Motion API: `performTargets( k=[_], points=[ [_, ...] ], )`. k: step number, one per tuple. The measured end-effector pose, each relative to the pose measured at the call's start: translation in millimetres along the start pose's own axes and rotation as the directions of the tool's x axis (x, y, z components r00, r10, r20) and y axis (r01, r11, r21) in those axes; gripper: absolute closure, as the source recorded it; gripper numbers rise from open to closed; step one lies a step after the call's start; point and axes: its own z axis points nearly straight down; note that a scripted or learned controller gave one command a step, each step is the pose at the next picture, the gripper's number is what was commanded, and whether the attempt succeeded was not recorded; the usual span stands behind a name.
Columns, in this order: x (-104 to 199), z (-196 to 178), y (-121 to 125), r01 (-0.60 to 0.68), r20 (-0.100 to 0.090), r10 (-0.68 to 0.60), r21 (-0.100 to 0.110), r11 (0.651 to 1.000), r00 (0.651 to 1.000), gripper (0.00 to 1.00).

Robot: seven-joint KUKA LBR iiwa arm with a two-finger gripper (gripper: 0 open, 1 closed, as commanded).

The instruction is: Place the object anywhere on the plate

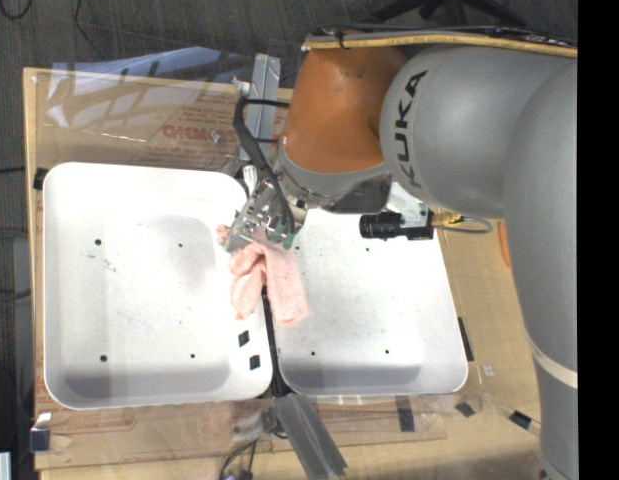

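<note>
Camera view: "KUKA" lettering on arm; gripper above pink cloth

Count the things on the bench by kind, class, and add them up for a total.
White bins: 2, the left bin and the right bin
Pink cloth: 1, the pink cloth draped over the seam between the bins
Robot arm with gripper: 1, its gripper at the cloth's top
Total: 4

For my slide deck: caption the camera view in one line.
KUKA arm's gripper over a crumpled pink cloth lying across the seam between two white bins.
</note>
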Motion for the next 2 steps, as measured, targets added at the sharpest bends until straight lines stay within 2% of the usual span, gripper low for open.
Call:
performTargets(
  k=[1, 2],
  points=[
    [8, 4, 53, 0.396, 0.003, -0.396, -0.001, 0.918, 0.918, 1.00],
    [30, -3, 93, 0.483, 0.002, -0.483, 0.000, 0.876, 0.876, 1.00]
  ],
)
